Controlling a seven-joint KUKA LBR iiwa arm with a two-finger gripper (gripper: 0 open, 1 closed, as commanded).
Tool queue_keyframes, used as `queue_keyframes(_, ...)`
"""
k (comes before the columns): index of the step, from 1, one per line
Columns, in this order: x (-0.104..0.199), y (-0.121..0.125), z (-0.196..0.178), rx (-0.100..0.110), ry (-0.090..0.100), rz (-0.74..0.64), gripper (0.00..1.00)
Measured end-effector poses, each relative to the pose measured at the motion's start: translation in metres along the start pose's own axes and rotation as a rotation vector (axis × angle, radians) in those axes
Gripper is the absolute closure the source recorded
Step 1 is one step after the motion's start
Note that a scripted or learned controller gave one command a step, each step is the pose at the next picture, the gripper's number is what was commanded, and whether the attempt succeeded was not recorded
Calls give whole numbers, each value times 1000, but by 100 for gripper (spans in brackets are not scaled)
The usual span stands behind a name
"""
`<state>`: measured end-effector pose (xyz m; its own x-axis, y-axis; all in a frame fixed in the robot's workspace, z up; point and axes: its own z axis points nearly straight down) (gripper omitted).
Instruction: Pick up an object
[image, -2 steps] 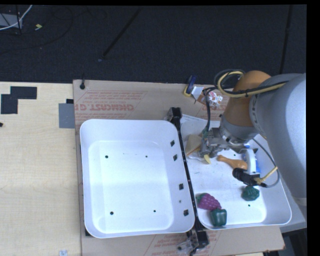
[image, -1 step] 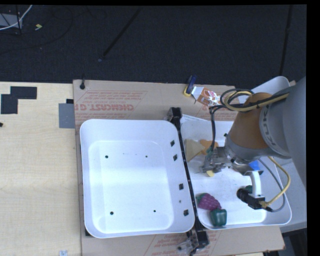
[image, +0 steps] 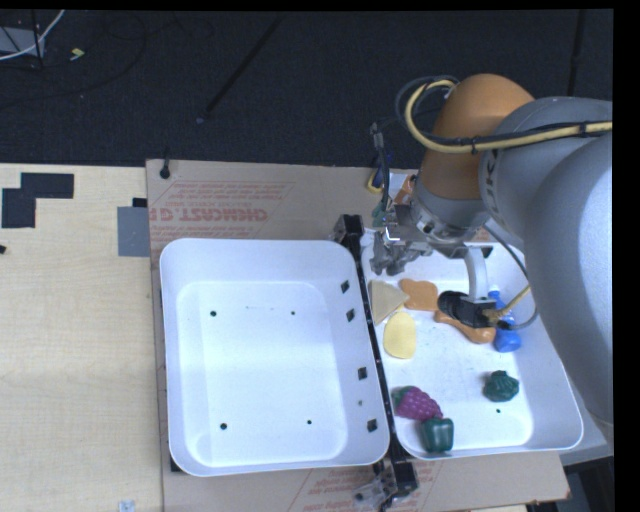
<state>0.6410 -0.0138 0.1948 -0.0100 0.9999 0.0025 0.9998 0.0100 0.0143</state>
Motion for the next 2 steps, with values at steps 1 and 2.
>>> queue_keyframes(1, 76, 5, -39, 12, -1, 3, 100)
queue_keyframes(2, 188, 6, -116, 8, 4, -2, 100)
